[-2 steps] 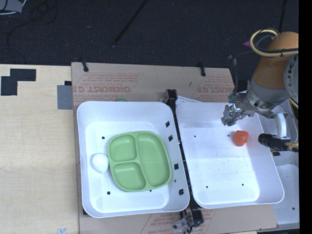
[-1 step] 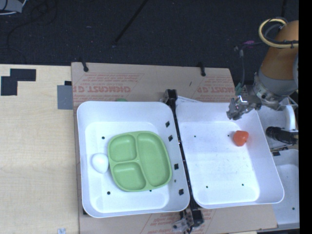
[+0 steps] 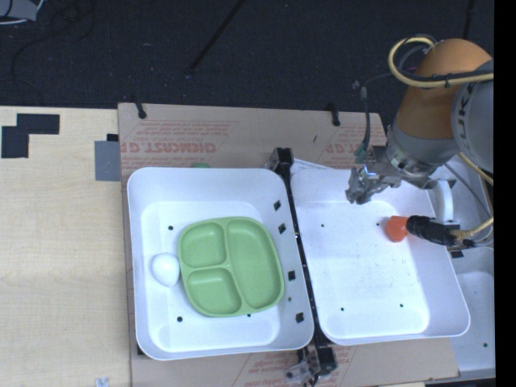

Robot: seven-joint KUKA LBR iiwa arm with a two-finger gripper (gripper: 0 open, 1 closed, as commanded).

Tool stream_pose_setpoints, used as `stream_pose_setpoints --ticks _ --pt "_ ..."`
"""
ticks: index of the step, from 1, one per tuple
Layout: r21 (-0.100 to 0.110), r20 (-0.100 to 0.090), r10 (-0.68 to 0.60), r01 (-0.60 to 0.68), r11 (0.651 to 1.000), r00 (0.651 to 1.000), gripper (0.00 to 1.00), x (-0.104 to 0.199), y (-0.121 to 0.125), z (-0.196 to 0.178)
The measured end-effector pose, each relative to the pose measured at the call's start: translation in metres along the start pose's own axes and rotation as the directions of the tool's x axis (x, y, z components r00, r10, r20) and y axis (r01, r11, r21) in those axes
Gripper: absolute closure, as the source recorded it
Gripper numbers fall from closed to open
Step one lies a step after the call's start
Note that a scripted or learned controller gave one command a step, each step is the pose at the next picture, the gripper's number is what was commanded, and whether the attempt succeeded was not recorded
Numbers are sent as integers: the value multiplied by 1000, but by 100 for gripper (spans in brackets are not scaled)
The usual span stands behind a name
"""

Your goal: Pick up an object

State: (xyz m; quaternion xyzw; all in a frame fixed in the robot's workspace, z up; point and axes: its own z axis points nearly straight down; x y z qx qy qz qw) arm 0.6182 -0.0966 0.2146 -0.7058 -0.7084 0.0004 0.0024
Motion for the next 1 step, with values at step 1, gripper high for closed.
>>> stream_pose_setpoints --ticks 1 --pt "0 1 0 0 1000 1000 100 44 2 -1"
